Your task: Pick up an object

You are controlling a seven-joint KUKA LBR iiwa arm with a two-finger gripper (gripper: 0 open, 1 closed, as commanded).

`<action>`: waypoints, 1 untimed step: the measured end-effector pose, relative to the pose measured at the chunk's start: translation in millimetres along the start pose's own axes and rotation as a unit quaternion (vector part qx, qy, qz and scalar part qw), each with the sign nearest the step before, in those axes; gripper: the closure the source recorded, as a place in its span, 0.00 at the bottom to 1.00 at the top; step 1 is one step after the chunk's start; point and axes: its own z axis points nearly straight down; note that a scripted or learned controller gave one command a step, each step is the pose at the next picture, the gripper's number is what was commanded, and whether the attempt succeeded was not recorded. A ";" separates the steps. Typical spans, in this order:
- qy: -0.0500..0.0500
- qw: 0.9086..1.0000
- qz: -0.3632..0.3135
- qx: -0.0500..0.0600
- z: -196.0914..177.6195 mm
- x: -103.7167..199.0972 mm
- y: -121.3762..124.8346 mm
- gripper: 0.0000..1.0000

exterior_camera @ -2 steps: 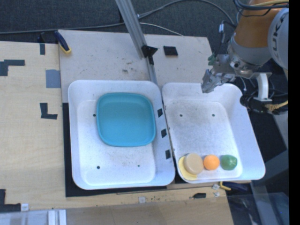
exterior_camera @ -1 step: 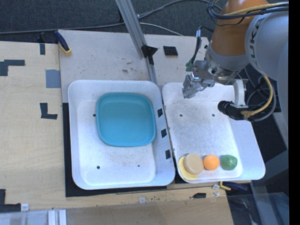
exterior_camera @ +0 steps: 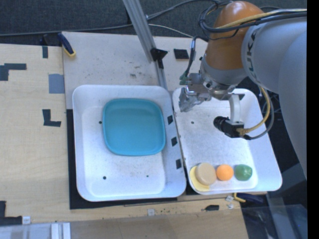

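In right bin point(exterior_camera: 259, 148), orange ball point(exterior_camera: 225, 173), unlabeled

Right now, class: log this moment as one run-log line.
tool: over right bin far-left corner | blue plate: left bin | orange ball, green ball: right bin near edge, untouched

Teal plate point(exterior_camera: 133, 126), orange ball point(exterior_camera: 225, 173)

One fixed camera above the bench, looking down at a slant — both white bins point(exterior_camera: 79, 133) in frame, arm point(exterior_camera: 269, 39) entering from the right
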 end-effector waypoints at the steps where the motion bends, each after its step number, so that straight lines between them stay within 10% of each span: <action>1: 0.000 1.000 0.000 0.000 17.2 52.5 -11.7 1.00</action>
